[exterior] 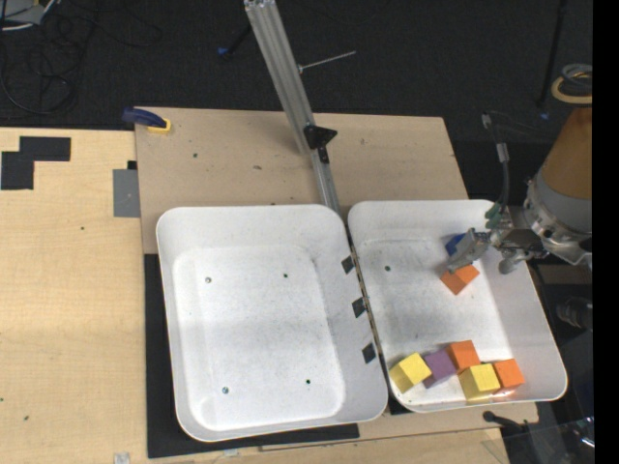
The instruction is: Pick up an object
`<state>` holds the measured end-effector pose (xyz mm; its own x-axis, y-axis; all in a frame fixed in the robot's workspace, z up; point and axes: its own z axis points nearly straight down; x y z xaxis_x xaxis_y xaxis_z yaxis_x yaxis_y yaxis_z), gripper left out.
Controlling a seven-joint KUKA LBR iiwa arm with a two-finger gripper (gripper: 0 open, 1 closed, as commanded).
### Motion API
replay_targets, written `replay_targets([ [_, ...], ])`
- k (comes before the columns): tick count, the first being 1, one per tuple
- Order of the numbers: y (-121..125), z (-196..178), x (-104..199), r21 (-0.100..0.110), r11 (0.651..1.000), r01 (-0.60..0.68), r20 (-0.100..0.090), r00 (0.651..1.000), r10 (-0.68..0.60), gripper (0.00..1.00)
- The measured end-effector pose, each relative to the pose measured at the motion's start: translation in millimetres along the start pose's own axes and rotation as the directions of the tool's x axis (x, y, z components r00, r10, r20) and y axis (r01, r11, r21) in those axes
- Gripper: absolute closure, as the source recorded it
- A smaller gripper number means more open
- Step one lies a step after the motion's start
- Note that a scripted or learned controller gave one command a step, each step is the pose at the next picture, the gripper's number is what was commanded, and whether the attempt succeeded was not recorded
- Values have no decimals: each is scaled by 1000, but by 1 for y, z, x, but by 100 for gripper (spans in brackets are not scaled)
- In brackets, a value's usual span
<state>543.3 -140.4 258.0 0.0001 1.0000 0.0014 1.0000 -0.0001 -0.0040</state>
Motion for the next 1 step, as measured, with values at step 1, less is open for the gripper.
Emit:
replay_targets([
  [1,0,0,-1,-1,1000,-2,0,1000,2,0],
])
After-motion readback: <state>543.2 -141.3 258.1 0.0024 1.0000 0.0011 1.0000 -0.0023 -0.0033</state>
